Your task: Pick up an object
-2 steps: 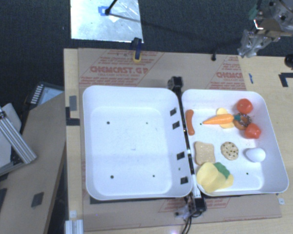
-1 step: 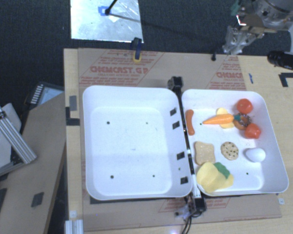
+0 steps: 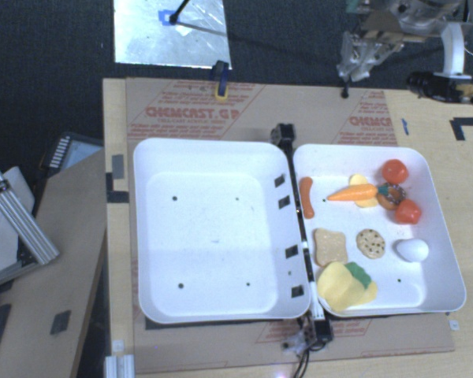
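The claw (image 3: 353, 68) hangs above the counter (image 3: 426, 124), beyond the right bin (image 3: 445, 246). In that bin lie a carrot (image 3: 353, 193), two tomatoes (image 3: 394, 171), a cookie (image 3: 370, 243), toast (image 3: 329, 246) and an egg (image 3: 412, 250).

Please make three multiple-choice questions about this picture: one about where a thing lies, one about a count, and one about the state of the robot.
1. Where does the carrot lie?
A. in the left bin
B. in the right bin
C. on the bench outside both bins

2. How many red tomatoes are in the right bin?
A. two
B. four
C. none

3. Where is the gripper now?
A. down among the toys in a bin
B. resting in the left bin
C. raised beyond the far edge of the bins

Answers: 1 B, the carrot lies beside the sausage in the right bin. 2 A, one tomato and another. 3 C, it hangs over the dark floor above the bench.
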Motion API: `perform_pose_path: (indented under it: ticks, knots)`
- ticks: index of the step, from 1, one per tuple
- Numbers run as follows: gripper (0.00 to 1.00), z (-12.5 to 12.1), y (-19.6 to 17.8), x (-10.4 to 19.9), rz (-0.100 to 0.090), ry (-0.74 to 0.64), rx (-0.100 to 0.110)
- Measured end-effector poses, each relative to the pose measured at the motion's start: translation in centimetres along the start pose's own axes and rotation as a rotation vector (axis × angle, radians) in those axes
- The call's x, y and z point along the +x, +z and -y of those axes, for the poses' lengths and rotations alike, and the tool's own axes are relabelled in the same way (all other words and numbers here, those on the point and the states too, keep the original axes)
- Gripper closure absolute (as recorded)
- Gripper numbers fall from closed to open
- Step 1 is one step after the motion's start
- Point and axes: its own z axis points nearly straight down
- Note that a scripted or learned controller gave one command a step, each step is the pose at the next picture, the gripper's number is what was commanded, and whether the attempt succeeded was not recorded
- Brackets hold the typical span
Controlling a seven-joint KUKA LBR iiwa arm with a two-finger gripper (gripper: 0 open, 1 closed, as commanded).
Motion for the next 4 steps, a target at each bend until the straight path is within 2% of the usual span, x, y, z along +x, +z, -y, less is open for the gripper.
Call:
perform_pose_path:
  ticks: [2,3,4]
  knots:
    - [1.0,0.0,-3.8,6.6,0.0,0.001,0.0]
    - [1.0,-0.1,-7.0,8.6,0.001,0.003,-0.001]
    - [1.0,-0.1,-8.4,12.2,0.0,0.002,0.0]
